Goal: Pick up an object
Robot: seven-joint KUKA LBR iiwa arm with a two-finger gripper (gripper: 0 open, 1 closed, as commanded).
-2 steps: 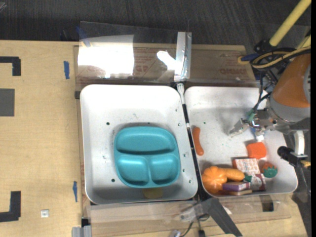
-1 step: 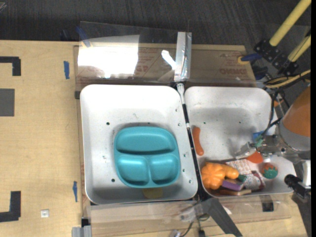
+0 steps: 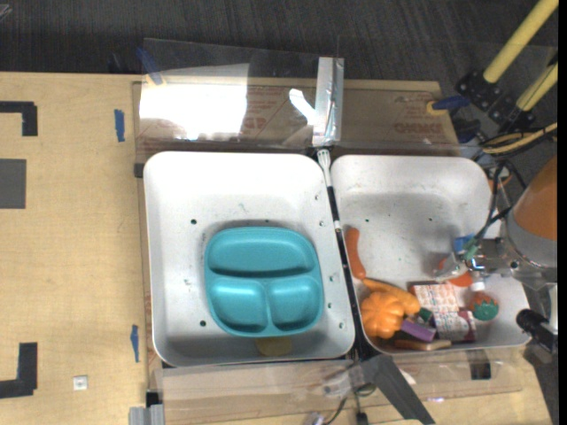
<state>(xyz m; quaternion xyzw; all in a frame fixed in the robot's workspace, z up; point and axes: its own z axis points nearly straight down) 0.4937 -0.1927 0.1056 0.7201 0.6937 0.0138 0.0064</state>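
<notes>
The right bin (image 3: pixel 399 193) holds a pile of small objects in its near half. An orange lumpy toy (image 3: pixel 387 312) lies at the near left, with a long orange piece (image 3: pixel 353 251) along the left wall. Beside them are a white and red packet (image 3: pixel 440 298), a purple block (image 3: pixel 418 330) and a green round item (image 3: pixel 485 308). My gripper (image 3: pixel 469 257) reaches in from the right and hangs low over the right side of the pile, just above a small red-orange item (image 3: pixel 461 279). I see nothing clearly held.
The left bin (image 3: pixel 177 193) holds a teal divided tray (image 3: pixel 263 278). A clear plastic sheet (image 3: pixel 239 104) stands behind the bins. A narrow wall separates the two bins. Yellow poles and cables sit at the far right.
</notes>
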